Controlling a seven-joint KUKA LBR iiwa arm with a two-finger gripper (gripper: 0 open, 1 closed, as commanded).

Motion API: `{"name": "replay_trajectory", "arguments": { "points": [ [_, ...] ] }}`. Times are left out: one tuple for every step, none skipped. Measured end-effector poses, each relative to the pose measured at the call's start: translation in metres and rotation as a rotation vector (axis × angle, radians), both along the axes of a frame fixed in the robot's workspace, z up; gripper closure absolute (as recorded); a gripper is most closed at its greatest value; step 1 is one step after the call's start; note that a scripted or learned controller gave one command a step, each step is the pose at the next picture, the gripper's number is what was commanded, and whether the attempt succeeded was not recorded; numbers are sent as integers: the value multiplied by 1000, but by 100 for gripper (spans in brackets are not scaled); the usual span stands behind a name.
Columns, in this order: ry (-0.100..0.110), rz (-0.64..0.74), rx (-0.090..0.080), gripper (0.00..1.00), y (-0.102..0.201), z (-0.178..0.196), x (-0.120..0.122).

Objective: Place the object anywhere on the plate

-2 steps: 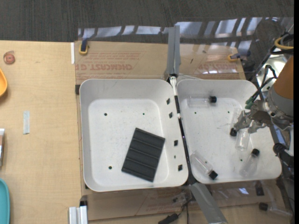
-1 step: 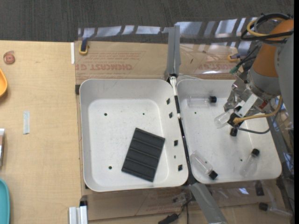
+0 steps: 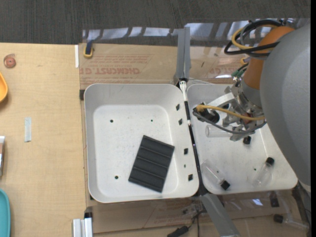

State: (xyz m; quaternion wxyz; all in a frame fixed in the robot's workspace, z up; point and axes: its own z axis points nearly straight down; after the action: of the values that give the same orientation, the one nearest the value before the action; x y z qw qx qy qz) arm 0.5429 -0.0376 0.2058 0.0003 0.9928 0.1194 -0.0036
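The gripper, its grip impossible to judge, hangs over the right bin; the slanted dark plate lies lower-left, in the left bin.

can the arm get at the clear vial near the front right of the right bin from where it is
Probably yes: the clear vial lies in the open on the right bin floor, nothing on top, and the gripper hangs over that same bin.

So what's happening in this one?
The grey arm's gripper is over the right white bin, where clear plastic bottles with black caps lie. A dark ribbed rectangular plate lies alone in the left white bin. Nothing sits on the plate yet.
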Motion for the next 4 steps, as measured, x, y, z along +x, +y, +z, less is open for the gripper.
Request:
{"name": "replay_trajectory", "arguments": {
  "points": [
    [-1,-37,0,100,72,-16,-41],
    [-2,45,0,100,116,-11,-66],
    [-7,-15,-3,100,161,149,-65],
    [0,396,0,100,132,50,-66]
  ]
}}
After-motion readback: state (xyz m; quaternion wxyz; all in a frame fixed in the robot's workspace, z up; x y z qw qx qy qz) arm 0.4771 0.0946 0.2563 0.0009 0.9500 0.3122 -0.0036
